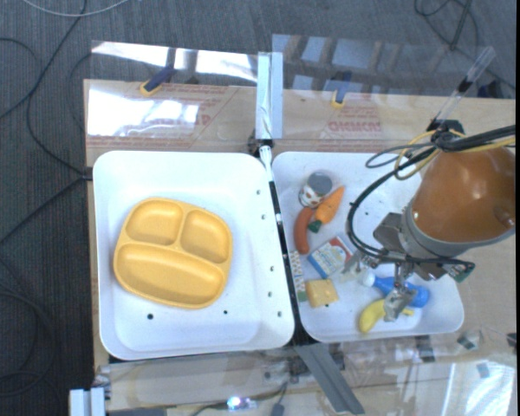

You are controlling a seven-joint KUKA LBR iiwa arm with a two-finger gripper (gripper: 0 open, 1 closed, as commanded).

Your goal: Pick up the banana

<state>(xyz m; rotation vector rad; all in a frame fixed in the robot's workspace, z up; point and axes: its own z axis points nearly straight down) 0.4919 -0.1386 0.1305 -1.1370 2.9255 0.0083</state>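
A small yellow banana [372, 316] lies near the front edge of the right bin [433, 326]. My gripper [401, 302] hangs just to its right, fingertips down close to the bin floor beside the banana's right end. A blue object [392, 285] lies under the gripper. The arm's orange band [464, 199] and grey wrist hide the right part of the bin.
The right bin also holds a carrot [328, 206], a red sausage-like piece [302, 230], a small grey-capped figure [316, 188], a printed card [328, 257] and a tan block [321, 293]. A yellow divided plate [172, 251] sits in the left bin [113, 328].
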